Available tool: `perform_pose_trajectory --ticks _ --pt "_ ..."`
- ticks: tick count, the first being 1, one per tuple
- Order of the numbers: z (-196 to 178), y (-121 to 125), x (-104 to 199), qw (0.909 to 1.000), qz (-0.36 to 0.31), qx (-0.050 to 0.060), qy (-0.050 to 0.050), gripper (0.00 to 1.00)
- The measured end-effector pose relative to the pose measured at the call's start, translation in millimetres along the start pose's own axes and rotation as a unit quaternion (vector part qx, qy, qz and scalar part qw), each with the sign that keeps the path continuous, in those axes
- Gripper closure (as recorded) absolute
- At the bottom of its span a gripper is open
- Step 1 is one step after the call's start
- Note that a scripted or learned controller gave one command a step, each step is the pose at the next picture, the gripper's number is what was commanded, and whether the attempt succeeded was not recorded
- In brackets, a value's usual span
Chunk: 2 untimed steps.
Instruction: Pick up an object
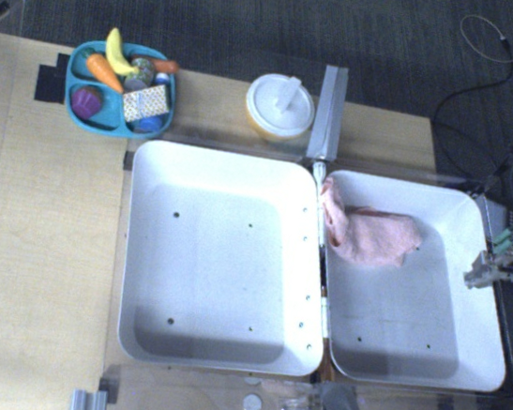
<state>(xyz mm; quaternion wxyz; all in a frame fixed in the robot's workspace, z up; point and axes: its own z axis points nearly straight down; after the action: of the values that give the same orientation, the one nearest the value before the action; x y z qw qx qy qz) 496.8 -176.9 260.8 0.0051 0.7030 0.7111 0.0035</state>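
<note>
Currently no pick done: pink cloth lying far-left in right bin; gripper at right rim, open/shut state indeterminable; approach & grasp outstanding.

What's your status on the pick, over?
Gripper at right bin's right rim, holding nothing. Pink cloth lies crumpled, upper left of that bin. Path clear.

We see a light wooden worktop carrying two shallow white bins side by side: a left bin and a right bin. Behind them stand a blue divided tray and a round white-lidded container, possibly yellow underneath. A black patch lies beside the tray.
</note>
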Motion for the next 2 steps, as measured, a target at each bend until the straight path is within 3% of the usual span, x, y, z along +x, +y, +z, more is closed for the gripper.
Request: perform_pose_trajectory --ticks 1,2 --pt "-25.7 -7.0 50.0 0.9834 -0.181 0.001 0.001 1.0" --pt "-25.6 -7.1 49.9 0.9834 -0.181 0.002 0.001 0.0"
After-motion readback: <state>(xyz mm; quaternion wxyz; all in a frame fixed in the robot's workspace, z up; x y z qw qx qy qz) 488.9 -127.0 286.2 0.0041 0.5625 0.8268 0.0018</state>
